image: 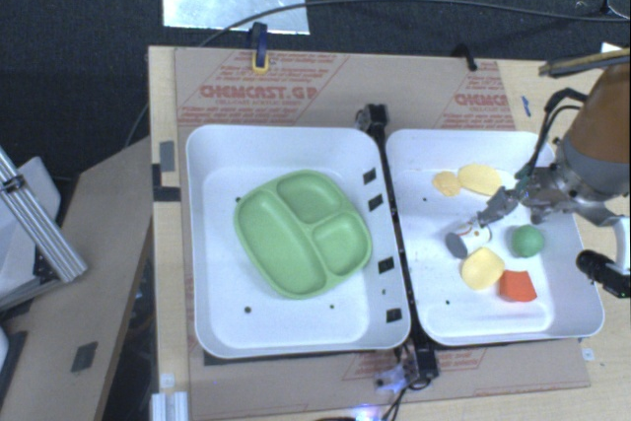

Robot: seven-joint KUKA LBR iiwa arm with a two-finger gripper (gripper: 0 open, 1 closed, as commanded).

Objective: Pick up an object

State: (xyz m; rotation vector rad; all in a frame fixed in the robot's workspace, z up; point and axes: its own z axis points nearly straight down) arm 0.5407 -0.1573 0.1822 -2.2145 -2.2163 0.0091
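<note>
Here the claw [471, 237] blurs among yellow pieces [482, 267]; I cannot tell its state.

Smooth green plastic tray [301, 232]

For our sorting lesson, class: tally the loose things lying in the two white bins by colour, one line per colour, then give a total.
Yellow: 3, a pale oval piece, a small piece and a rounded piece
Green: 2, the divided plate and a ball
Orange-red: 1, a block
Grey and white: 1, a small thing by the pincer
Total: 7
</note>
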